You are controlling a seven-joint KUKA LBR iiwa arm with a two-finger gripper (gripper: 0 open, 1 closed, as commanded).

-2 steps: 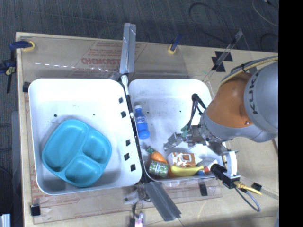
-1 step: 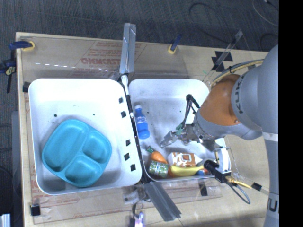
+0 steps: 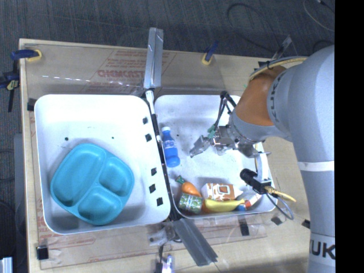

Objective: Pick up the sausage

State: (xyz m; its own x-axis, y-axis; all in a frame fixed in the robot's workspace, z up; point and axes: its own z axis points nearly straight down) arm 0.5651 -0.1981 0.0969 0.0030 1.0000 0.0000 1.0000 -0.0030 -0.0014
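My gripper (image 3: 197, 148) hangs over the middle of the right bin (image 3: 187, 110), pointing left, with bare white floor under it. Nothing shows in it. A brownish-orange and white item (image 3: 219, 190), possibly the sausage, lies at the bin's front edge, just behind a yellow banana (image 3: 223, 205). I cannot make out its shape well. The gripper is well behind and to the left of it, and just right of a blue bottle (image 3: 169, 148).
An orange carrot (image 3: 189, 187) and a green item (image 3: 190, 204) lie at the right bin's front left corner. A small red and white thing (image 3: 253, 200) sits right of the banana. The left bin (image 3: 57, 110) holds a blue sectioned plate (image 3: 91, 182).
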